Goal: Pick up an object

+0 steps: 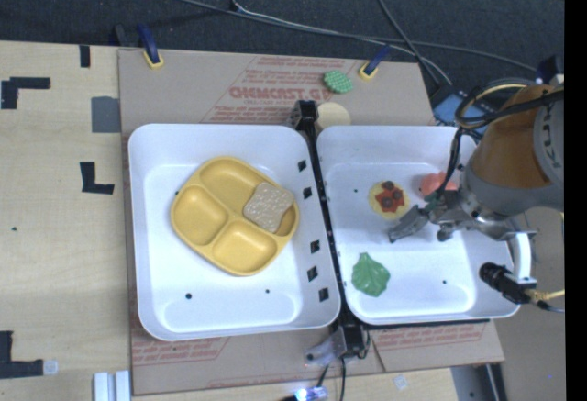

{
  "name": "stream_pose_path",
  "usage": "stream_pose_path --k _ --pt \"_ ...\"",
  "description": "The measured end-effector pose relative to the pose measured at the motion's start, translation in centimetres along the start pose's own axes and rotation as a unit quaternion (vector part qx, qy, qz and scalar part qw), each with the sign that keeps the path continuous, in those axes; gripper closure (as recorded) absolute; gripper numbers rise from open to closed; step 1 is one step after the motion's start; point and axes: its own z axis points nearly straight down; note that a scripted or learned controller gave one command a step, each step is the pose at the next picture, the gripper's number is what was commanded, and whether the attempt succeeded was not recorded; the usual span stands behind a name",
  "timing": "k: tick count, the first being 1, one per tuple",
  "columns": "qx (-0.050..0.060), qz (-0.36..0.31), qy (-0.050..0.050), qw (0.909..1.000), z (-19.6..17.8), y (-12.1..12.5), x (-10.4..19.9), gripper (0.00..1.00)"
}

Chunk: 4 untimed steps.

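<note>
Gripper [410, 227] in right bin [417, 298], fingers parted, holding nothing; beside it round yellow toy [389, 198], probably light, rigid; best pinched across rim.

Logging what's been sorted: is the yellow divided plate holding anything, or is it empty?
Not empty. The yellow plate in the left bin holds one speckled cracker-like piece in its right compartment.

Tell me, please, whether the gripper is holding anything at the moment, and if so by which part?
Nothing shows between the fingers of the gripper. It hangs in the right bin, just right of the small yellow round piece, without gripping it.
</note>
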Motion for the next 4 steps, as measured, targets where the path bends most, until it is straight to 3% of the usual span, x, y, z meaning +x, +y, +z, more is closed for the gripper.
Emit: stream_pose_path --k 1,3,4 --pt "-0.001 0.0 0.0 1.0 -1.3 0.1 0.0 1.0" --pt "-0.005 0.0 -0.001 1.0 -11.9 0.1 1.2 1.0" --pt "-0.003 0.0 -0.001 1.0 -12.4 0.1 1.2 1.0"
